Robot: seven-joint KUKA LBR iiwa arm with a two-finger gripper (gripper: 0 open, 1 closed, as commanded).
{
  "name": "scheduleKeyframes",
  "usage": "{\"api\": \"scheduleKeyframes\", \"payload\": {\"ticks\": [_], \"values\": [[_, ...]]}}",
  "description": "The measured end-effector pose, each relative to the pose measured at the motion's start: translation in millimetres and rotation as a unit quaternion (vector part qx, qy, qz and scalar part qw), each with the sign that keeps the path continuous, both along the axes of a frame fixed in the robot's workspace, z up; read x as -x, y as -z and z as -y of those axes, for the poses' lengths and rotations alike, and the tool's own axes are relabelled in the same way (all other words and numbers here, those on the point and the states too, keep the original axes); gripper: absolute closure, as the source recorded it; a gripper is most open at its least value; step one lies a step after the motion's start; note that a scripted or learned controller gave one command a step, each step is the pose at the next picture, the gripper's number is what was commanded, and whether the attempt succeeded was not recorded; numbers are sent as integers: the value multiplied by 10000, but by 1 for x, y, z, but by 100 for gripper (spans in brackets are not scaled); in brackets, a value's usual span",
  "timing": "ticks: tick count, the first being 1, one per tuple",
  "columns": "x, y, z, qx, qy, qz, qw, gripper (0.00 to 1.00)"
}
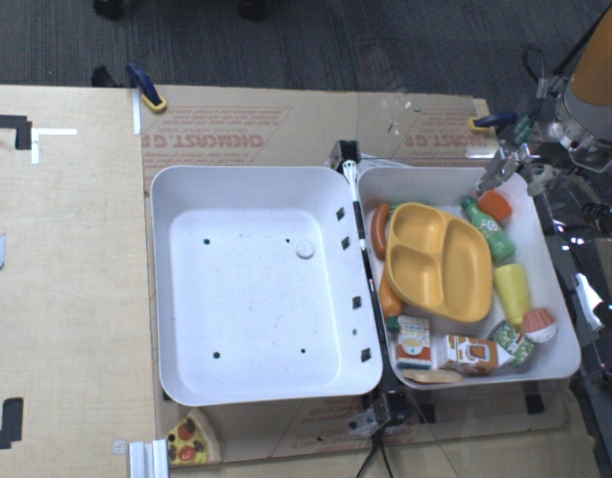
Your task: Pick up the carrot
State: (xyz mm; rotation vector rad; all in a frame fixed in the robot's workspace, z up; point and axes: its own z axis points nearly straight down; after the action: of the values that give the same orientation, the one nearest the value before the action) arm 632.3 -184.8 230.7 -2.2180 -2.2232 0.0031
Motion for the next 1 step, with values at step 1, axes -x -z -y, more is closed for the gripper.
{"api": "scheduleKeyframes", "payload": {"ticks": [1], "values": [[19,125,-29,-2,-520,32,9986,0]]}}
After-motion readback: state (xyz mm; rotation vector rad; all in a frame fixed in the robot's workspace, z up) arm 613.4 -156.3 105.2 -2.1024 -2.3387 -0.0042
